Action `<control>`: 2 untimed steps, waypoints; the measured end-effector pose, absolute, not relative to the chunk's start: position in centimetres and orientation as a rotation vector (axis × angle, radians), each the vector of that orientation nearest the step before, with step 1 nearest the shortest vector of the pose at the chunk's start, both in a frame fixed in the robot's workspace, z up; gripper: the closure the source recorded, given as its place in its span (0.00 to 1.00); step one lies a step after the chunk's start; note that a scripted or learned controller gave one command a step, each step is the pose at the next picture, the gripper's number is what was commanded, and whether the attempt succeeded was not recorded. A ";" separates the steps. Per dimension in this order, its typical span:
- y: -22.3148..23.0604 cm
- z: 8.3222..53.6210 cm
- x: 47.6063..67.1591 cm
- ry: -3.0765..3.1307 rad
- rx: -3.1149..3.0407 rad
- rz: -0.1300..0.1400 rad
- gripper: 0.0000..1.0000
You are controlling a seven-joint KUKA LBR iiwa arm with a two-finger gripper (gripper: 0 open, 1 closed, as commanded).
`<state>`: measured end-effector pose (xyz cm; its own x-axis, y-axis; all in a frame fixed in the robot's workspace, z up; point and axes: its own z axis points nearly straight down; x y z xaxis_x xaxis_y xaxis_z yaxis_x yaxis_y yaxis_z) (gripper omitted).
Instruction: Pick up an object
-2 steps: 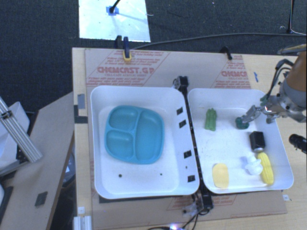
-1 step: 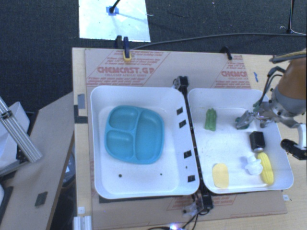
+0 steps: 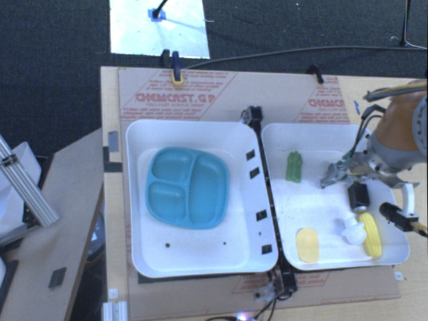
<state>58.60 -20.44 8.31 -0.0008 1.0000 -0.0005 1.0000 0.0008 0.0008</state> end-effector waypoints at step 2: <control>-19.5 15.1 58.6 2.223 2.212 0.005 1.00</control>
